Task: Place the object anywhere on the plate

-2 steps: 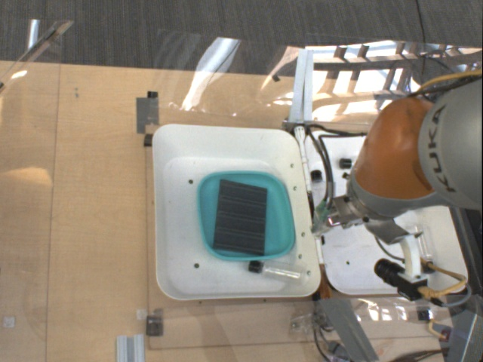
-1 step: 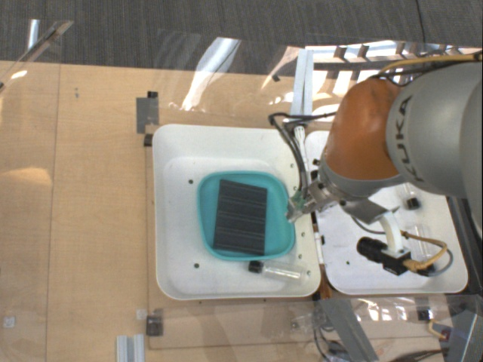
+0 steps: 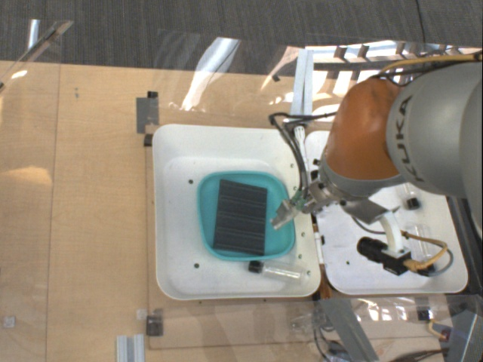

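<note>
Nearest you, the small clear vial (image 3: 276,271) with a dark cap lies flat in the left bin (image 3: 173,277), just off the teal plate (image 3: 207,202). It looks light, slick and prone to roll; grip mid-barrel. Whether the jaws (image 3: 285,216) are parted, you cannot tell.

The tabletop (image 3: 75,202) looks like pale wood laminate, smooth with a soft sheen and bright glare patches near its far edge. Both bins read as smooth white plastic, the left bin (image 3: 170,202) slightly glossy, the right bin (image 3: 453,277) likewise. The plate (image 3: 207,194) is teal plastic, smooth and satiny. On it lies a dark grey rectangular object (image 3: 241,216) with a matt, finely ribbed surface. A small tube (image 3: 275,270) near the left bin's front edge looks like clear plastic with a black cap. The arm (image 3: 438,127) has matt grey casing and a glossy orange band (image 3: 362,130). The floor (image 3: 189,6) beyond appears as dark, rough carpet.
</note>
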